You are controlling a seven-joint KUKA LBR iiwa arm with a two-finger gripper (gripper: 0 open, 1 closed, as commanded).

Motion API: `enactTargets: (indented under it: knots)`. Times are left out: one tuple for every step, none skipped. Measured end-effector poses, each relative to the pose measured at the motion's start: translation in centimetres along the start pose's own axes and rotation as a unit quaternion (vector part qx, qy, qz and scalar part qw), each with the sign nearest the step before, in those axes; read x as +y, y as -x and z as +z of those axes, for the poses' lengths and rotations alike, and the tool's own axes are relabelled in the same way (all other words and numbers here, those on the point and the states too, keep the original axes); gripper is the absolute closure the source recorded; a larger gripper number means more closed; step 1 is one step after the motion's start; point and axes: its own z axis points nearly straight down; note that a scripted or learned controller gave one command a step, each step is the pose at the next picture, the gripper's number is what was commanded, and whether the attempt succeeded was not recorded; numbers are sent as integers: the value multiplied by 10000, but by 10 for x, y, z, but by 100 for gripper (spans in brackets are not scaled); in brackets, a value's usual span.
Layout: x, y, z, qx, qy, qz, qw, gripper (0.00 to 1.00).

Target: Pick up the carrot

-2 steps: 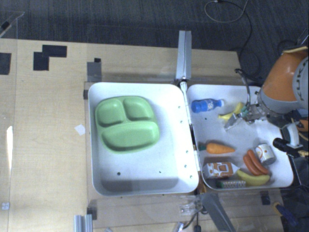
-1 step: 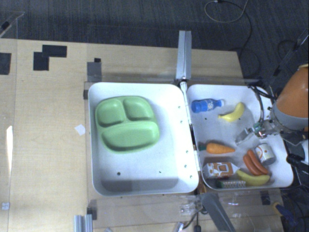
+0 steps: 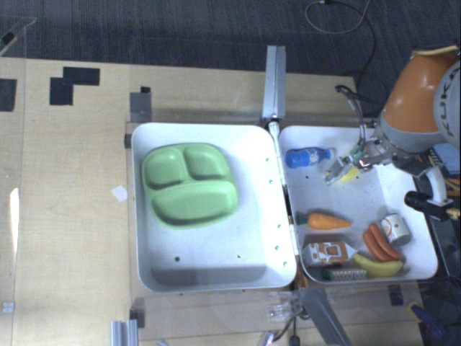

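Observation:
The orange carrot [image 3: 328, 222] lies on its side in the right bin [image 3: 320, 189], near the bin's left wall, with its tip pointing right. My gripper [image 3: 344, 170] hangs over the upper middle of that bin, above and to the right of the carrot and well apart from it. It sits just right of a blue bottle [image 3: 308, 156]. The arm's orange band [image 3: 421, 92] shows at the upper right. Nothing is visibly held.
Along the right bin's front lie a small printed box [image 3: 329, 252], a banana [image 3: 378, 267], red sausages [image 3: 380, 244] and a small can [image 3: 395, 228]. The left bin [image 3: 216, 265] holds a green divided plate [image 3: 189, 184]. A metal post [image 3: 274, 85] stands between the bins.

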Motion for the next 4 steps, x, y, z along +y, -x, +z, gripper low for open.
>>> enactTargets:
  knots:
    - [-64, -53, 43, -72, 124, -1356, 9907, 0]
    - [-40, -64, -31, -1, 2, -1048, 9945, 0]
    - [-93, -61, 64, -53, 51, -1585, 9873, 0]
    - [-44, -49, 13, 3, 2, -2362, 9717, 0]
